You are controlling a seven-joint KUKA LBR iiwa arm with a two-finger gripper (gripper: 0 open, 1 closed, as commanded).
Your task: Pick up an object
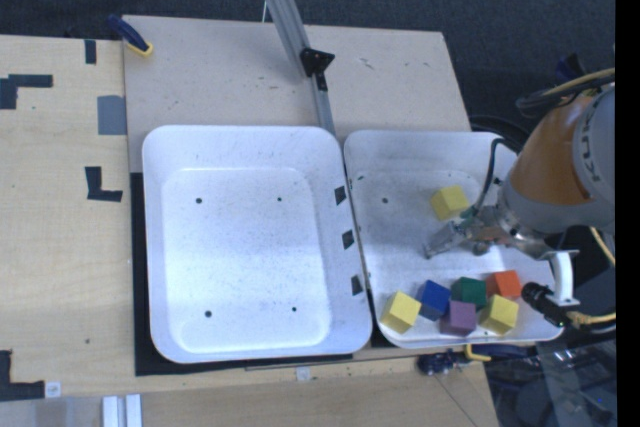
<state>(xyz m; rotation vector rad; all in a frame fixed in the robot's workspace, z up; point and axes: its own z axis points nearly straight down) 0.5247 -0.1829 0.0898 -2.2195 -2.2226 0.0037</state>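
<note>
1. The left bin (240, 155) is passed over.
2. In the right bin (400, 155), a yellow cube (449, 203) is seen just above-left of the gripper (437, 245); jaws parted, nothing held.
3. Cube judged light, stiff; opposite flat faces should be taken.

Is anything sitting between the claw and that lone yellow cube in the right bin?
Nothing visible does. The claw hangs just below the lone yellow cube, with bare floor of the right bin between them. The other cubes sit clustered at the bin's near edge, out of that path.
</note>
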